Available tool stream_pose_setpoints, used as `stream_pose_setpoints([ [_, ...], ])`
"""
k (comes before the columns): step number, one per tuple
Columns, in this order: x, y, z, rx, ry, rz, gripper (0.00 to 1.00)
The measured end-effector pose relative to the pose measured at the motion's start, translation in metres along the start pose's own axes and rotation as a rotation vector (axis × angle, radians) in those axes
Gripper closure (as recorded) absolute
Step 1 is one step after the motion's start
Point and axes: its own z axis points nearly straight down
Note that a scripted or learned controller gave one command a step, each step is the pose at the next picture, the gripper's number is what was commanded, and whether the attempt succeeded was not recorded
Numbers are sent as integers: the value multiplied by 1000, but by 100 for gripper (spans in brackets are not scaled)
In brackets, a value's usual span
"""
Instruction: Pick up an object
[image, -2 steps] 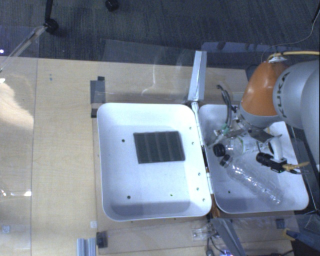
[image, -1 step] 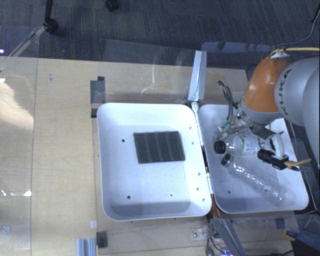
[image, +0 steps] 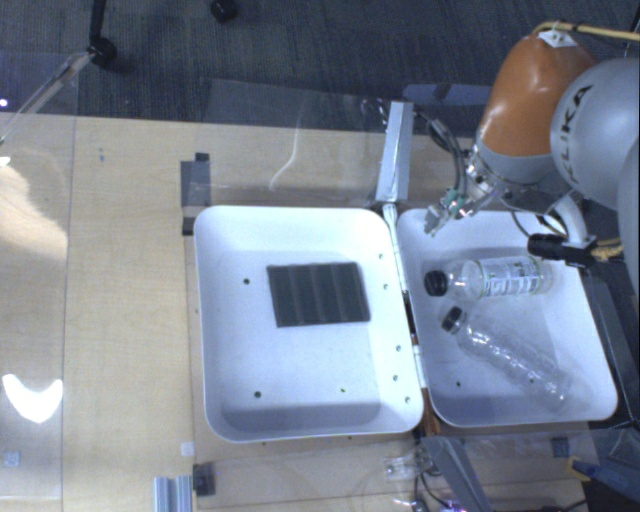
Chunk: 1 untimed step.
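Clear bottle (image: 510, 355), label unreadable

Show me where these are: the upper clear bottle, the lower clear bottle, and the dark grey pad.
upper clear bottle (image: 492, 277), camera view, middle of its body
lower clear bottle (image: 510, 357), camera view, middle of its body
dark grey pad (image: 318, 294), camera view, its centre

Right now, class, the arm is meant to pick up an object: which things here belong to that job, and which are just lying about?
Belong to the job:
- gripper, at the right bin's top-left corner
- labelled clear bottle, lying in the right bin
- plain clear bottle, lying below it

Just lying about:
- left bin
- dark ribbed pad in it
- wooden bench
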Motion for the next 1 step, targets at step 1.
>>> stream_pose_setpoints([
  [1, 0, 0, 0, 1, 1, 0, 0],
])
